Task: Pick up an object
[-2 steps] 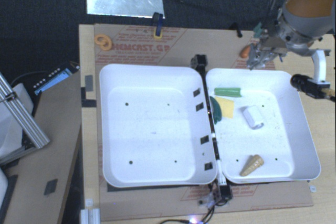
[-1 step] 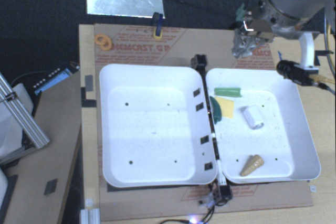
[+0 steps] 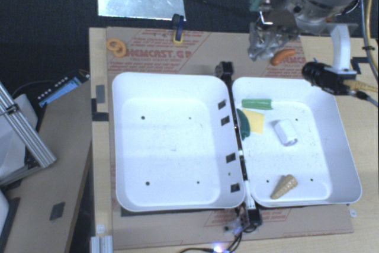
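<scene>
A brown bench (image 3: 195,50) bears two white bins. Above the right bin's (image 3: 340,145) far rim, the arm hangs raised, its gripper (image 3: 265,47) seemingly pinching an orange sausage-shaped object (image 3: 283,57), though the blur leaves this uncertain.

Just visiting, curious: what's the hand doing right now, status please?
Hand raised beyond right bin, orange sausage-shaped piece at its fingers. Grip unconfirmed. Green piece, white cylinder, cone lie in bin.

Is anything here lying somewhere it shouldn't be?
Yes. A small orange pretzel-shaped piece lies on the brown board beyond the left white bin, outside both bins. An orange sausage-shaped object hangs at the gripper, above the board.
</scene>
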You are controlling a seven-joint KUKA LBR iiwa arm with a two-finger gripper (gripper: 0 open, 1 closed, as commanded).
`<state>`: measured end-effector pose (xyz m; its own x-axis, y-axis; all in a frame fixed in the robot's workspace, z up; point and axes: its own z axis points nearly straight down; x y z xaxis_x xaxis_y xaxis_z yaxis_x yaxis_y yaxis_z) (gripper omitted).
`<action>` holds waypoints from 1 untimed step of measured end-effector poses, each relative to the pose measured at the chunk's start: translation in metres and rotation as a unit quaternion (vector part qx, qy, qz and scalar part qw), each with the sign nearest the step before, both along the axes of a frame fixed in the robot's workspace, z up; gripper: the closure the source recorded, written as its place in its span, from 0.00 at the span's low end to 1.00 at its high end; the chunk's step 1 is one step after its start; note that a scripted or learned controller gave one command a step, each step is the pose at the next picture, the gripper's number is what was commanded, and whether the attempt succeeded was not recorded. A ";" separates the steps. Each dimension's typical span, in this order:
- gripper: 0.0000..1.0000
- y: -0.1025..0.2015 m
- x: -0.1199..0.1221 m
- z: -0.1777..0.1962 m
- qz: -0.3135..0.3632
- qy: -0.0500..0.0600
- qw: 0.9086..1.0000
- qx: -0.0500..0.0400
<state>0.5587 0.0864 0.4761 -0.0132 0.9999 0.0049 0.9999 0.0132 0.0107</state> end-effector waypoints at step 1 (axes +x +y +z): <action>1.00 0.080 -0.029 0.063 0.000 0.001 1.000 0.000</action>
<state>0.5295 0.1665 0.5390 -0.0133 0.9999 0.0056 0.9999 0.0132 0.0080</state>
